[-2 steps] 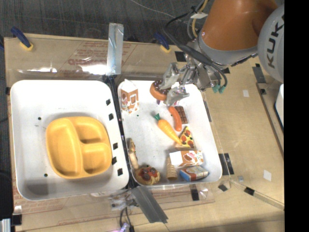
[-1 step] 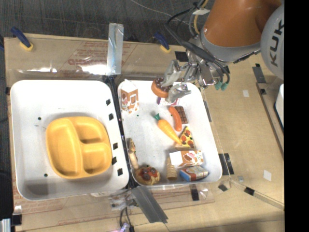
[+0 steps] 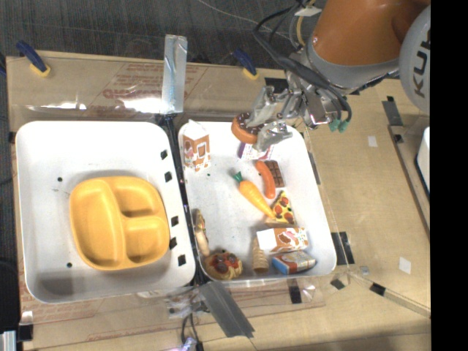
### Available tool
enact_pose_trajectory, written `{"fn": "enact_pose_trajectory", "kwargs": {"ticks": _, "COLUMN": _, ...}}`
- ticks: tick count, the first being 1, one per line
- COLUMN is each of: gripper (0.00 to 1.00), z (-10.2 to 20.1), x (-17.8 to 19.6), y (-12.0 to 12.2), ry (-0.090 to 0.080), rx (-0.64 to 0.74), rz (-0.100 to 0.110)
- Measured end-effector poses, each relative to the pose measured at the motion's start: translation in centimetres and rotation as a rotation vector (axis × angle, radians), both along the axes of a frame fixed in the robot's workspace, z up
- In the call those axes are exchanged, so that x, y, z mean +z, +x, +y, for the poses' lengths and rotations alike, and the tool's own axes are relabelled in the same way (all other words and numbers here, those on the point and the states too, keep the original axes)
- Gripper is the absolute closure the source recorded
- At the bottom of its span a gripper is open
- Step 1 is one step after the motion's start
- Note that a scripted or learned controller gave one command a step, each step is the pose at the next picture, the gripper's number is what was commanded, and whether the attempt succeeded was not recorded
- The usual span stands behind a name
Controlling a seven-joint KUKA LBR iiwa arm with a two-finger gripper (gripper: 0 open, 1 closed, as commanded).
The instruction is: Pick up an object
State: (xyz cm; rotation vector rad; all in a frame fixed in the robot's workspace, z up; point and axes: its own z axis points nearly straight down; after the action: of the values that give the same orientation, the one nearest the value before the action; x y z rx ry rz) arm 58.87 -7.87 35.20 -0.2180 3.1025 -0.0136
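My gripper hangs over the far edge of the right bin, under the grey and orange wrist. An orange-brown ring-shaped toy sits right against its left side; whether it is held is unclear. Just below lies a small white and purple packet. Further toward the front of the bin lie a brown sausage, a carrot and a pizza slice. A small milk carton stands at the bin's far left.
At the right bin's front are a white and red box, a blue box, a cone, a brown pastry and a bread stick. The left bin holds a yellow divided plate.
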Motion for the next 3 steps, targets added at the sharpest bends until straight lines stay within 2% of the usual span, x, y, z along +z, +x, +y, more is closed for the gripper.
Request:
{"fn": "enact_pose_trajectory", "kwargs": {"ticks": 1, "gripper": 1.00, "z": 0.0, "x": 1.1, "y": 0.1, "ry": -0.001, "rx": 0.001, "rz": -0.004}}
{"fn": "enact_pose_trajectory", "kwargs": {"ticks": 2, "gripper": 1.00, "z": -7.9, "x": -1.7, "y": 2.9, "ry": 0.000, "rx": 0.279, "rz": 0.031}}
{"fn": "enact_pose_trajectory", "kwargs": {"ticks": 3, "gripper": 1.00, "z": -7.9, "x": -0.5, "y": 3.0, "ry": -0.002, "rx": 0.281, "rz": 0.026}}
